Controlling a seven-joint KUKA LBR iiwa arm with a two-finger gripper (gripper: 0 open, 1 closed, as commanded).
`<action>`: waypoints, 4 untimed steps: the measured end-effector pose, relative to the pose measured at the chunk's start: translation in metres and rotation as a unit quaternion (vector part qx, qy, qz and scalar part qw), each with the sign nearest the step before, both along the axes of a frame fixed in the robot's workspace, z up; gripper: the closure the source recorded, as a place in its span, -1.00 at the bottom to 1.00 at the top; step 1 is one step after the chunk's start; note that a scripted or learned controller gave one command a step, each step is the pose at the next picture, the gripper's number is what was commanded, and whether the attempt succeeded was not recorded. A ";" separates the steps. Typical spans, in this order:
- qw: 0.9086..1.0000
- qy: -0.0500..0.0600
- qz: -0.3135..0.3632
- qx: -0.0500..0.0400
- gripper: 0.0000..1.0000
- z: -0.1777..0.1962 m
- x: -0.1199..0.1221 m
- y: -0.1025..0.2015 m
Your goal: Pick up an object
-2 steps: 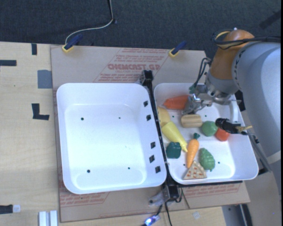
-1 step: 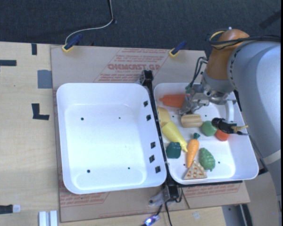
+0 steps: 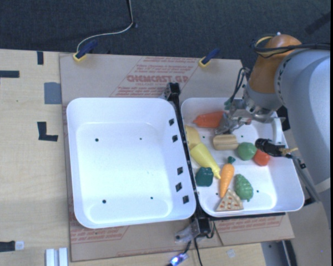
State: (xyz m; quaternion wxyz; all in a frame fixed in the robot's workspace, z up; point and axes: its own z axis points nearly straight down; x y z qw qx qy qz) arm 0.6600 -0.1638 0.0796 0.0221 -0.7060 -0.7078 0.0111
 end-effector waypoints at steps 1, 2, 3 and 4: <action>1.000 -0.005 0.000 -0.002 1.00 0.001 -0.003 -0.020; 1.000 -0.007 0.000 -0.004 1.00 0.001 0.002 -0.045; 1.000 -0.008 -0.001 -0.009 1.00 0.002 0.002 -0.023; 1.000 -0.010 -0.001 -0.008 -1.00 0.002 0.002 -0.023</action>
